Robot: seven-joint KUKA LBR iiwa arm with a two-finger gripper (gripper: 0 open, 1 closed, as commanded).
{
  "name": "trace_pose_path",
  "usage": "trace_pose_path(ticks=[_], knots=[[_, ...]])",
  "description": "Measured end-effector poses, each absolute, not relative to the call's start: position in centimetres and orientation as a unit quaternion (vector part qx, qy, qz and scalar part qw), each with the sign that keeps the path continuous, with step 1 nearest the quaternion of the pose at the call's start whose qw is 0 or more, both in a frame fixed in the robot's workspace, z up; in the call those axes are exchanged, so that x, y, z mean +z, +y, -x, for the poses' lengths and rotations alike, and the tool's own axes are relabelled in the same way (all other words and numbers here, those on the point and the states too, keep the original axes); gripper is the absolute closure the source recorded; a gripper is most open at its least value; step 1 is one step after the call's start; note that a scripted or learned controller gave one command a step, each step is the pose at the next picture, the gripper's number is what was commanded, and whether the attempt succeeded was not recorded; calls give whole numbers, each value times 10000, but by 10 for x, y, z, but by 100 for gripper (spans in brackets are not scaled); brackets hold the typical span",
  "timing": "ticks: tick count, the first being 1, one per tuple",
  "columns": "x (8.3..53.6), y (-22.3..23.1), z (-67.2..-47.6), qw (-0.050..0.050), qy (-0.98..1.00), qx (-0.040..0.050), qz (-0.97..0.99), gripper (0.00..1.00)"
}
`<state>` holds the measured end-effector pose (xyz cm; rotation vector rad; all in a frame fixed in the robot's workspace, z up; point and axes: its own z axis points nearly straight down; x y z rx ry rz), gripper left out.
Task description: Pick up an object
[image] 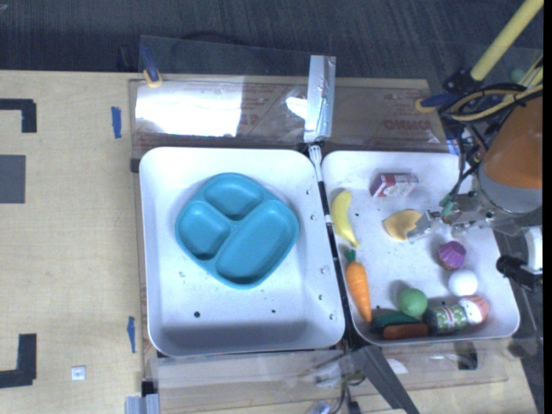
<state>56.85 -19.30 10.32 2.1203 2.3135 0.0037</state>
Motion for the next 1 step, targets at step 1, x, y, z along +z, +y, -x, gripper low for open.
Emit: trace_pose_path(ticks=[1], knots=[[89, -212, -530, -4, 7788, 79, -6272, 0]])
